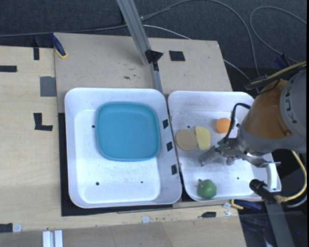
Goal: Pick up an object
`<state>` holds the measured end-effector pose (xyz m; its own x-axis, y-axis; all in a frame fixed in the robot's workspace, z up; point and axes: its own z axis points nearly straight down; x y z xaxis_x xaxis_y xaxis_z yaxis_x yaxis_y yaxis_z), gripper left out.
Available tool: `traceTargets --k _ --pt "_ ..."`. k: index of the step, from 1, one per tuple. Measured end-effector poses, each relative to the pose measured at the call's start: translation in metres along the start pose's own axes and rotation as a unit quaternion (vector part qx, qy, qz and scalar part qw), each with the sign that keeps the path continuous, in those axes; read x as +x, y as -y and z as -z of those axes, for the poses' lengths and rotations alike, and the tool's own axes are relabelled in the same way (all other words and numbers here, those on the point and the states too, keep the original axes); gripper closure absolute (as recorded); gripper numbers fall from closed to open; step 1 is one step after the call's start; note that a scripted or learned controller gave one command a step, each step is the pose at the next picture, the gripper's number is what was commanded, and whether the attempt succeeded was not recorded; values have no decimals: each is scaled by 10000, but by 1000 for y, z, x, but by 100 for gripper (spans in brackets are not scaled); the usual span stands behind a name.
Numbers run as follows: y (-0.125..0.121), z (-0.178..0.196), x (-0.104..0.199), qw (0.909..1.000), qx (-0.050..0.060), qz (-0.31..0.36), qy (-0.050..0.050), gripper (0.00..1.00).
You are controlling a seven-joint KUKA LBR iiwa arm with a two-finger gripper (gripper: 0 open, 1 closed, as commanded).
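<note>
In the camera view, the gripper (210, 156) is seen low in the right bin (216, 99), just beside the yellow piece (203, 137) and the tan disc (185, 139), which touch each other. How far the jaws are parted cannot be told, and nothing is seen held. An orange ball (223, 124) lies near the arm; a green ball (207, 189) sits apart, near the front wall. The left bin (82, 189) bears a blue plate (127, 130). The yellow piece is judged light and rigid — best taken across its narrow sides — though slippery.
</note>
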<state>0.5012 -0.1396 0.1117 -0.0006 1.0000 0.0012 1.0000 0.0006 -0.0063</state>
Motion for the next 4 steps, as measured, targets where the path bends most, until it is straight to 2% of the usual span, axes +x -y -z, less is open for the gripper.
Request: traceTargets --k 1,3,4 --pt "-1 12 0 10000 -23 1 2 100" --pt "-1 130 -8 10000 -52 0 10 100" --pt "-1 134 -7 10000 -29 -2 5 100"
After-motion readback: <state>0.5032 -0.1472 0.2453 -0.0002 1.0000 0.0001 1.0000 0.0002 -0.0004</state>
